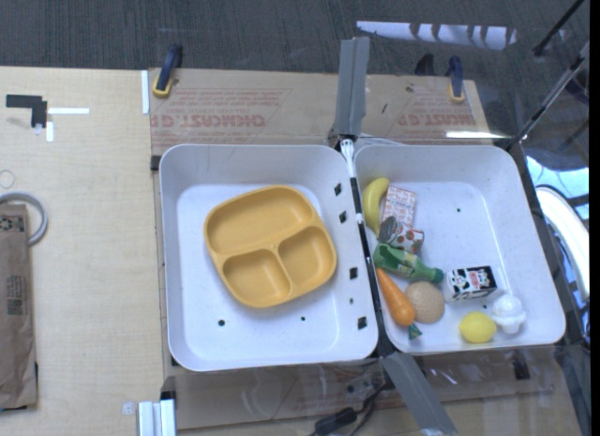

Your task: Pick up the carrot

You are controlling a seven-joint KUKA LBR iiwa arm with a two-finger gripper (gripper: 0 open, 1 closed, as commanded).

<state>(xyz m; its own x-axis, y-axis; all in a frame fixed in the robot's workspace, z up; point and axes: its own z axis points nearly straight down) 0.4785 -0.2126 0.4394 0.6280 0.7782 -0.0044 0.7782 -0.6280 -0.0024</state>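
1. A pale wooden tabletop point(84, 237) carries two shallow white bins side by side, with cardboard under them and dark carpet beyond.
2. How the gripper stands cannot be told from this view. Since the arm reaches in from the right, places below are judged from that side.
3. Nearest the camera in the right bin point(525, 200), a lemon point(477, 327) and a white lump point(508, 310) sit on the side the gripper would enter from.
4. The carrot point(396, 298) lies past them, at the bin's far side from the gripper's entry and close to the wall shared with the left bin point(187, 312).
5. Its long axis runs on a slant, from the divider down toward the camera. A closing line set across that slant would likely suit it.
6. It looks orange, smooth and tapered, with a small green tuft at the near end.
7. A beige round thing point(427, 303) touches its gripper-side flank, and a green item point(403, 261) lies just beyond its far end. Both may crowd the grasp.
8. Farther back are a small carton point(471, 281) and a banana point(375, 202).
9. A yellow divided plate point(270, 245) rests in the left bin.
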